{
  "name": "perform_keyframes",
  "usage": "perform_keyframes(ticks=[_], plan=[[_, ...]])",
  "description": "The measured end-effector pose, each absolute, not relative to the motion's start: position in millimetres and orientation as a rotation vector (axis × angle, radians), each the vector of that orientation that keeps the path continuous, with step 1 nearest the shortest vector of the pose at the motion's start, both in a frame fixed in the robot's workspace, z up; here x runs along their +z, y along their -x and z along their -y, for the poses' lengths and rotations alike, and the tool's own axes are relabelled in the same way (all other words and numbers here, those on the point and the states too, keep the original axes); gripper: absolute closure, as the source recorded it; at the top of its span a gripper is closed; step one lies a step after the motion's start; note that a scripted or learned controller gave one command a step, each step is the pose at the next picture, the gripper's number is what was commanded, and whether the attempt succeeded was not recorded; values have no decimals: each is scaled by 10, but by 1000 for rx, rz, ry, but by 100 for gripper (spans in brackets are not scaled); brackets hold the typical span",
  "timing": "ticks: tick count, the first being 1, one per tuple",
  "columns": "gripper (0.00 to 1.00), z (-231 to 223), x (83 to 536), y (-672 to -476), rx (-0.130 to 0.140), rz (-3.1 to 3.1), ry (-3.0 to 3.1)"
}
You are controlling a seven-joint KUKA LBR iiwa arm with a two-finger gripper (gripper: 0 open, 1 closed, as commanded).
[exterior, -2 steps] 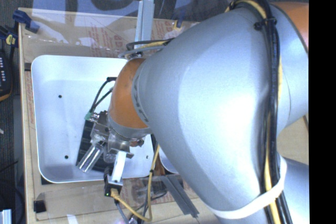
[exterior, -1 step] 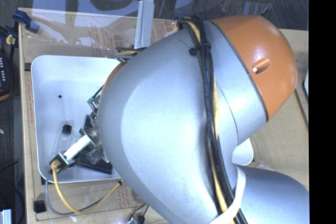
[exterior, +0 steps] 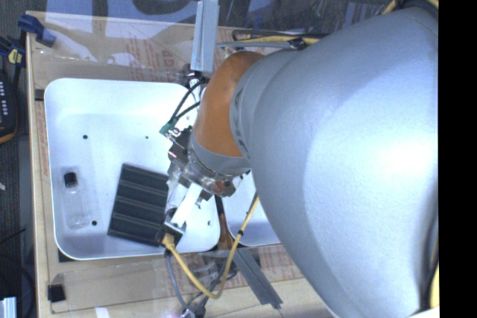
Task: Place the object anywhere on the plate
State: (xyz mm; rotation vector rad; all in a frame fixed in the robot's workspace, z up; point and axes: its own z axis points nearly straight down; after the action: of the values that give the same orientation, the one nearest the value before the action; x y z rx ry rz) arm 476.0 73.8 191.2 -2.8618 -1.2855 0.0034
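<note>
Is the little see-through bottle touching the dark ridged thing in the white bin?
Apart. The camera view shows the small clear bottle lying near the left bin's left wall, with a strip of bare white floor between it and the dark ridged block.

I see the left bin (exterior: 59, 104) on the bench (exterior: 37, 264). Ribbed plate (exterior: 139, 204) lies in it, w/ a small bottle (exterior: 72, 197) left of plate; arm (exterior: 328, 160) just right of plate.
</note>
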Motion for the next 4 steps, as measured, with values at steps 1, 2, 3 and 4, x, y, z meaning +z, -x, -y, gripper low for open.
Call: perform_keyframes(ticks=[1,2,3,4], plan=[[100,-1295,942,-4771,-4,1245,2881],[100,-2031,930,-4924,-2,1733,2623],[100,-2198,2172,-5062,4,1390,2813],[0,-2198,2168,-5061,7,1389,2813]])
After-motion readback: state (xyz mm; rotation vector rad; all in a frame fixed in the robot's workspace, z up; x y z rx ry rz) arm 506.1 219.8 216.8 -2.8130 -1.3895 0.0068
